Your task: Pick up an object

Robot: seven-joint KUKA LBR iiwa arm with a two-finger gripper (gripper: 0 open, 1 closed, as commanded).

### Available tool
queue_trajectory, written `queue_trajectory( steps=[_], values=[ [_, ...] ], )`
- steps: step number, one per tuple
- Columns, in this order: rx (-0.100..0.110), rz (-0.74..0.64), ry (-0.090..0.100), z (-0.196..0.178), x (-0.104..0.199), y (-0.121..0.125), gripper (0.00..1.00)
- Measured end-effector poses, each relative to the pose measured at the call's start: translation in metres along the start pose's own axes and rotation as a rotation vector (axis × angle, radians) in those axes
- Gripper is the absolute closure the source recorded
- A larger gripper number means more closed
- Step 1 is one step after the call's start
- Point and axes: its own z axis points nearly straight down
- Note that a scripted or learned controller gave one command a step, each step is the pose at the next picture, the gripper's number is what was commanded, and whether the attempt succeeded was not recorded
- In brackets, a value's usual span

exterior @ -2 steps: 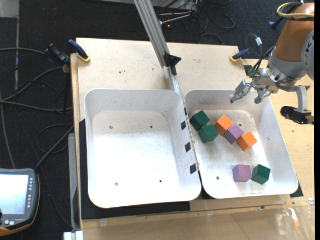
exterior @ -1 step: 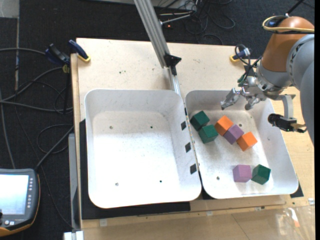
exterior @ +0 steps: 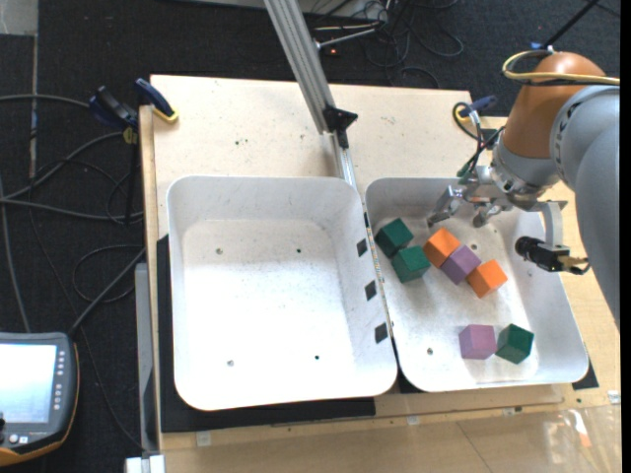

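Camera view leaves the two-finger metal gripper (exterior: 464, 205) spread wide, holding nothing; just below it lie an orange cube (exterior: 443, 245) and a purple cube (exterior: 460, 263).

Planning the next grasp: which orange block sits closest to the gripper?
The upper-left orange block, just below the gripper, beside a purple block; the other orange block lies farther.

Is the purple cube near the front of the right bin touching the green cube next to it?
Touching. In the camera view the purple cube and the green cube sit side by side with their facing edges meeting and no white bin floor between them.
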Motion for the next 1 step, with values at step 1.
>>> queue_trajectory(
  steps=[1],
  values=[
    [-0.005, 0.000, -0.002, -0.0133, -0.0002, 0.0011, 1.00]
  ],
)
